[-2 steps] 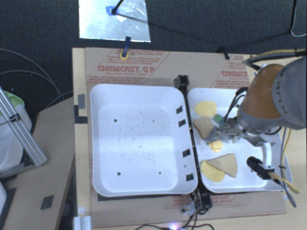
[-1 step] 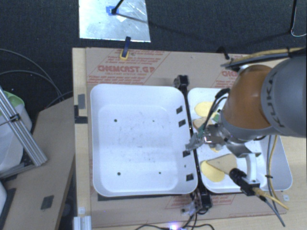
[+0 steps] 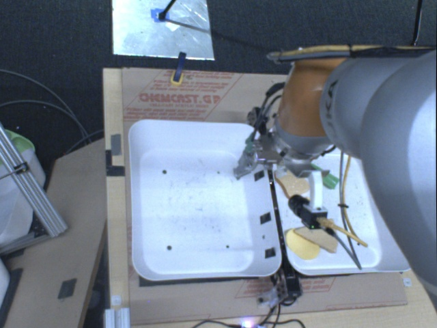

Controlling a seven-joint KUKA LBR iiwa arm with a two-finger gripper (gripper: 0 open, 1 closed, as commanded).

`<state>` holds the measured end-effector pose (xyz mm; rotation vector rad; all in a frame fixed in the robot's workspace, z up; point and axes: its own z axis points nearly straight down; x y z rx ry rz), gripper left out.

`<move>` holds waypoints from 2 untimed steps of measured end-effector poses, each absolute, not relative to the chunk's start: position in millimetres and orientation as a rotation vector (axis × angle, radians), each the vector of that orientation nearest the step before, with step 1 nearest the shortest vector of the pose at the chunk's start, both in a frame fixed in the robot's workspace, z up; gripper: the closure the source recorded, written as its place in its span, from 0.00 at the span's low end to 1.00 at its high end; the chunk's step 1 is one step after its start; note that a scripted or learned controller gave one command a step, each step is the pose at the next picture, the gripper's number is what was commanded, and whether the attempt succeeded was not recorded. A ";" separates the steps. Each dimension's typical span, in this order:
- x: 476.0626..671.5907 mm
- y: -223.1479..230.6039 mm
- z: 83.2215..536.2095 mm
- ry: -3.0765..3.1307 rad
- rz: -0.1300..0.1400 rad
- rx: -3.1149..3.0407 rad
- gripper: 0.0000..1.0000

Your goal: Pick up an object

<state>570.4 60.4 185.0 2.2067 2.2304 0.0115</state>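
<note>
Fills the right side as a grey arm [image 3: 389, 115] with an orange band [image 3: 304, 101], reaching in above the right bin [image 3: 341, 266] and so hiding much of that bin's floor. Bends down and leftward, probably to carry the wrist across the line where the two bins meet.

Next in size, the bench [image 3: 177, 98], covered with printed cardboard, likely to give both bins a flat, steady base. Carries the left bin [image 3: 191, 203] and the right bin edge to edge, presumably so that anything lifted from one can pass straight over into the other.

In the left bin, bare white floor with a few dark specks.

Then the end effector [image 3: 244, 165], low at the left bin's right wall, just inside the rim. Cannot tell whether clenched or released; no object visible in it.

Smallest, and all in the right bin, the likely candidates for picking: a yellow disc [image 3: 302, 244] near the front wall, touching a tan block [image 3: 330, 243] beside it; a tan piece [image 3: 295, 183] partly under the wrist; a small green piece [image 3: 331, 180] close against the arm. Lie apart from the end effector, on the far side of the shared wall. By this placement, nothing picked up yet; calls for a reach to the right bin before any grasp.
</note>
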 end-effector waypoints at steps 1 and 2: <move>511.0 109.5 183.8 2.234 -0.001 2.215 0.00; 481.8 198.0 88.4 2.240 -0.008 2.214 0.00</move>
